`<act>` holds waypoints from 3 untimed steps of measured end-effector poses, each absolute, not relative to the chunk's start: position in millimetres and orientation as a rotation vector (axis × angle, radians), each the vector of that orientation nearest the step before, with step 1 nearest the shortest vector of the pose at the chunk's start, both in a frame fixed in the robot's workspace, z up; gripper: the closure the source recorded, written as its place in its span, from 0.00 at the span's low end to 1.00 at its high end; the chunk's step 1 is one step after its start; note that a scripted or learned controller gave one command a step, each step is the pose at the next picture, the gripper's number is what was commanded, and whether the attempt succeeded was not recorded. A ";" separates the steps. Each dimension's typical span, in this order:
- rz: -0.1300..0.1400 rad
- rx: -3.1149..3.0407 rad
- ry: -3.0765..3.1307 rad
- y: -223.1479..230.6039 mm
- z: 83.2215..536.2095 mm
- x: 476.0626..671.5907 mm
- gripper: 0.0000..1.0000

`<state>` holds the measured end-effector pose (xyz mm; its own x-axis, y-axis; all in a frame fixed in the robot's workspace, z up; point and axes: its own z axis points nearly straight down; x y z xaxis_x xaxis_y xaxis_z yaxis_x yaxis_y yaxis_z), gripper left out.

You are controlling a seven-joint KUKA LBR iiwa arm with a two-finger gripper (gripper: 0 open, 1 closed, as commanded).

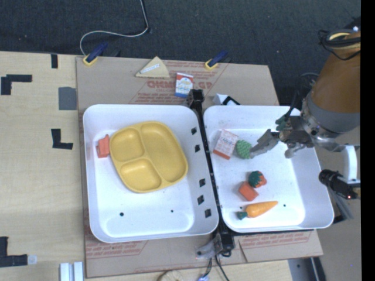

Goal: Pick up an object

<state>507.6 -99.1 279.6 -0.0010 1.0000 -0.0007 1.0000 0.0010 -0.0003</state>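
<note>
While the approach step is judged under way, the gripper [280,145] is held spread and empty over the right bin [304,174], with the green toy [243,150] at its nine o'clock, so a leftward descent is called for.

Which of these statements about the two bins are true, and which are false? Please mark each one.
1. The yellow divided plate lies in the left bin. True.
2. The toy carrot lies on the yellow plate. False: it lies in the right bin.
3. The hand is above the right bin. True.
4. The small orange block lies in the right bin. False: it lies in the left bin, beside the plate.
</note>
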 end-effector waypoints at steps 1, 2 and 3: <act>-0.004 2.224 2.224 -113.8 184.0 505.8 0.00; -0.001 2.222 2.223 -108.1 101.8 506.4 0.00; 0.004 2.217 2.221 -94.0 86.2 576.8 0.00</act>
